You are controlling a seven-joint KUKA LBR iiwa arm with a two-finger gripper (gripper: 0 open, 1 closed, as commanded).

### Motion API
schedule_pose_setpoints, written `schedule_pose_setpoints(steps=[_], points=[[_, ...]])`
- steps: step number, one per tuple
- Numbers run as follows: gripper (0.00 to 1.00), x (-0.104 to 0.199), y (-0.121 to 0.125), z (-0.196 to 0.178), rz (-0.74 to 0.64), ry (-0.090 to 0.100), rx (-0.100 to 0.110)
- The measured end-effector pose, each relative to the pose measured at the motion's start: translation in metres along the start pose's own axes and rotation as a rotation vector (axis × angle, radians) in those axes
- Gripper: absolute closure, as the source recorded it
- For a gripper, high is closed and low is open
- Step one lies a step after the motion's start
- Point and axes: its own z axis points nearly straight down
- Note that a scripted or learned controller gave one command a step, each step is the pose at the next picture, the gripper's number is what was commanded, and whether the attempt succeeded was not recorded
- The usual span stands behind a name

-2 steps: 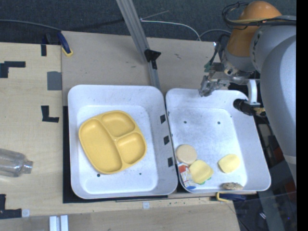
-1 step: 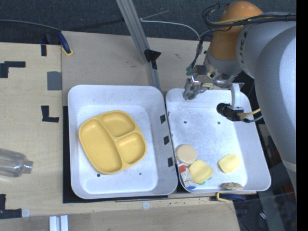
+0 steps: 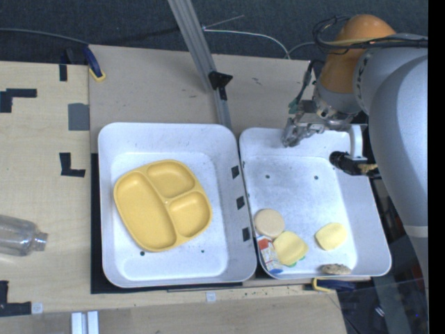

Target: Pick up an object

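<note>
My gripper [image 3: 292, 138] hangs over the far left corner of the right bin [image 3: 306, 186], well away from the objects. Its fingers point down at the bin's rim, and nothing shows between them. Near the bin's front edge lie a round tan disc [image 3: 269, 223], a yellow block [image 3: 290, 247] resting on a small printed packet [image 3: 268, 255], a second yellow piece [image 3: 332, 236], and a small brownish bit [image 3: 336, 268].
The left bin [image 3: 111, 207] holds a yellow three-compartment tray [image 3: 161, 204]. A metal pole [image 3: 195, 40] slants above the bins. A clear plastic bottle [image 3: 19, 236] lies on the bench at the far left. The arm's grey body [image 3: 400, 138] covers the right side.
</note>
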Motion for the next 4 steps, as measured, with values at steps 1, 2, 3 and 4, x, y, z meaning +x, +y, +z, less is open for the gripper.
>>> schedule_pose_setpoints(steps=[1, 2, 3, 4], points=[[1.00, 0.055, -0.026, -0.056, -0.009, 0.006, -0.008], [1.00, 0.017, -0.001, 0.014, -0.002, 0.002, 0.003], [1.00, 0.102, -0.029, -0.057, -0.013, 0.007, -0.009], [1.00, 0.142, -0.060, -0.052, -0.008, 0.005, 0.000]])
